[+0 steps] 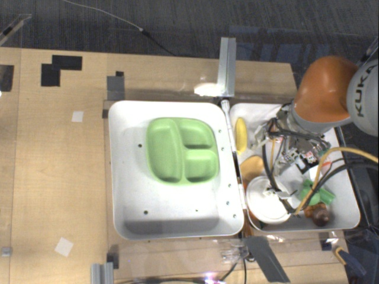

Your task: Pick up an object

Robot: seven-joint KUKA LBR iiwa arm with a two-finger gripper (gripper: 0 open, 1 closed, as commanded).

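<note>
While the arm [343,93] reaches in from the right, its orange band sits high over the right-hand bin [349,218] and the wrist points down into that bin. The gripper [288,158] hangs below the band amid a tangle of cables and small fittings, low over the bin's middle; how it is set cannot be told from this angle, and nothing can be seen held in it.

Several things lie around the gripper in that bin. A yellow banana [241,134] lies to its left, lengthwise against the bin's left wall. Just left of and below the gripper sits a rounded orange-tan piece [252,166], partly hidden. Below the gripper rests a white bowl [266,203], round and shallow, close to the bin's near left corner. Down and to the right of the gripper lies a bright green piece [314,192], with a dark brown rounded thing [320,216] just beside it toward the bin's near edge. Which of these touch one another is hard to tell under the cables.

Well to the left of the gripper, the other white bin [127,218] holds a pale green divided tray [182,150], lying flat near that bin's middle with three compartments showing.

Both bins sit on a light wooden bench [53,188] bearing a few black marks [59,68] at its far left. Beyond the bench lies dark carpet [177,10] crossed by a thin cable [89,7].
</note>
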